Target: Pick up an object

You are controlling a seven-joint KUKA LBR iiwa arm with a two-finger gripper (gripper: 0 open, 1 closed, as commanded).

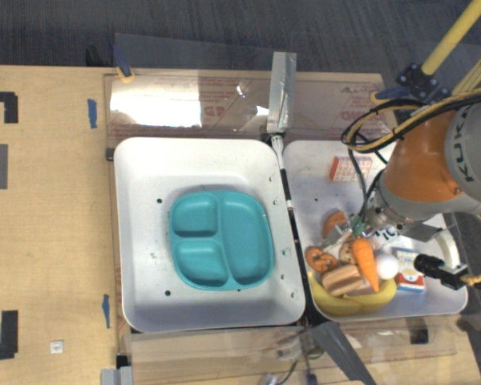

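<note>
The right bin [309, 167] holds a heap of toy food at its near end. An orange carrot [364, 263] lies on top, over a yellow banana [353, 301] and a brown bread piece [341, 279]. A pretzel [319, 257] and a brown round item [334, 222] lie to their left. A white egg [386, 268] and a small blue, red and white carton [409, 275] sit to the right. A small orange and white box [342, 168] lies apart at the far end. My gripper [365, 226] hangs under the orange band, just above the carrot's top and beside the brown item.
The left bin [136, 175] holds a teal divided plate [222, 239] in its middle. A clear plastic sheet and a metal bracket [280, 91] stand behind the bins. Cables [369, 127] loop off the arm above the right bin's far end.
</note>
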